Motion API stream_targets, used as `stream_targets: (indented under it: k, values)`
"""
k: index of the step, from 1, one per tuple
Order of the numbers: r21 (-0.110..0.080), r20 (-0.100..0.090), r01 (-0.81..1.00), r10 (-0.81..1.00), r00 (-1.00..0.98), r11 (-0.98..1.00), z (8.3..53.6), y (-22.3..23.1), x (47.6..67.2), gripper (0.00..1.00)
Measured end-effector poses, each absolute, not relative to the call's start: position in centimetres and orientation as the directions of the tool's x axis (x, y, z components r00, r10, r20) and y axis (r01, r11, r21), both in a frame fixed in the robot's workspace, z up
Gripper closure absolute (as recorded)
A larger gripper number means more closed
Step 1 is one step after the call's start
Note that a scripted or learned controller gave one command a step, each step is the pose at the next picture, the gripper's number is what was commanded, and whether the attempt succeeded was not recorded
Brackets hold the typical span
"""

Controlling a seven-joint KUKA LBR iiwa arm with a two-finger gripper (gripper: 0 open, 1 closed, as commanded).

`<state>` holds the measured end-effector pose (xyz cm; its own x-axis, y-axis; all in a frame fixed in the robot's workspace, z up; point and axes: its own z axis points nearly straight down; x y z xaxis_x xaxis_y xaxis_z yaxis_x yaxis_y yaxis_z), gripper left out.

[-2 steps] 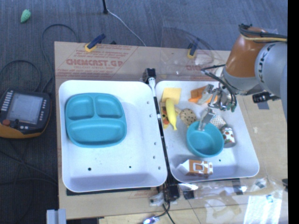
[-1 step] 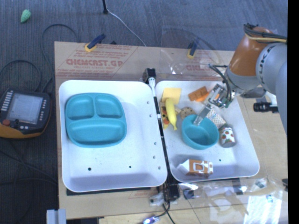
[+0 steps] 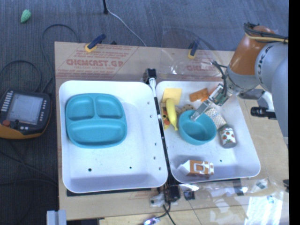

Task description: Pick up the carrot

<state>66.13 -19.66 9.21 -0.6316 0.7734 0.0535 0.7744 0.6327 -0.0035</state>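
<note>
Two white bins seen side by side. Carrot (image 3: 199, 95) is located in right bin (image 3: 243, 146), behind blue bowl (image 3: 197, 128). Gripper (image 3: 202, 110) is positioned over bowl rim; finger state cannot be told.

Two white bins are seen side by side on the desk (image 3: 61, 64). In the left bin (image 3: 140, 163) a blue divided plate (image 3: 96, 120) is laid flat. In the right bin (image 3: 243, 163) a blue bowl (image 3: 198, 130), a banana (image 3: 170, 115), a yellow block (image 3: 172, 95), the carrot (image 3: 198, 96) and a small carton (image 3: 199, 168) are found. The gripper (image 3: 202, 110) is held over the bowl's rim, just beside the carrot.
</note>
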Motion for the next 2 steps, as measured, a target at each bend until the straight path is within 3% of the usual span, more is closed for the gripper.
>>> stream_targets:
  k: [1, 2]
  values:
    - [-0.005, -0.021, 0.967, 0.967, -0.254, 0.254, 9.2, -12.1, 66.2, 0.0]
    - [0.002, -0.008, 0.97, 0.97, -0.242, 0.242, 12.7, -19.9, 66.8, 0.0]
